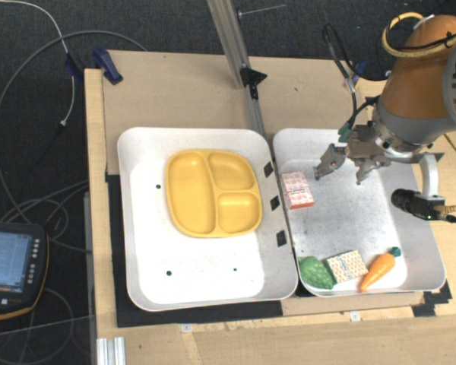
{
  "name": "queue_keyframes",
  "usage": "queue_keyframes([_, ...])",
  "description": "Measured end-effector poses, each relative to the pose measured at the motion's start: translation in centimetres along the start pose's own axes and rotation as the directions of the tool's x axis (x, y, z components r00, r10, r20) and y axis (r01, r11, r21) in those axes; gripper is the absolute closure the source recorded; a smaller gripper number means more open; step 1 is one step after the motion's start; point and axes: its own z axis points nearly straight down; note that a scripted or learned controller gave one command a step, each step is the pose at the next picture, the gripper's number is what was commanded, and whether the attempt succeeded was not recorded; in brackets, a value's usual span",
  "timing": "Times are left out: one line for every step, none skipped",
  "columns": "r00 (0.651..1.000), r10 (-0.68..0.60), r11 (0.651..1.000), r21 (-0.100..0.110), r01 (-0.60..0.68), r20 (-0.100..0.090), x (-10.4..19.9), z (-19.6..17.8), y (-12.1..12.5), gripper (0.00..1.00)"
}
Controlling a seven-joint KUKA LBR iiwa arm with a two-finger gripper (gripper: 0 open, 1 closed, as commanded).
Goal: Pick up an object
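— Where was the gripper (pixel 343 166) at that moment?

— It hung over the upper part of the right bin (pixel 410 226), its two fingers (pixel 327 163) spread apart with nothing between them.

— And the things it could pick?

— A pink-and-white box (pixel 297 190) lay near the bin's left wall, just below and left of the gripper, not touching it. Along the bottom edge sat a green lump (pixel 317 271), a patterned packet (pixel 345 265) touching it, and a toy carrot (pixel 378 271) just beside the packet.

— What about the left bin (pixel 140 226)?

— It held a yellow divided tray (pixel 213 192), lying flat in its upper middle. The arm (pixel 422 74) came in from the right.
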Motion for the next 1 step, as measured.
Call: queue_keyframes([1.000, 0.000, 1.000, -0.001, 0.000, 0.000, -0.01, 0.00, 0.01, 0.00])
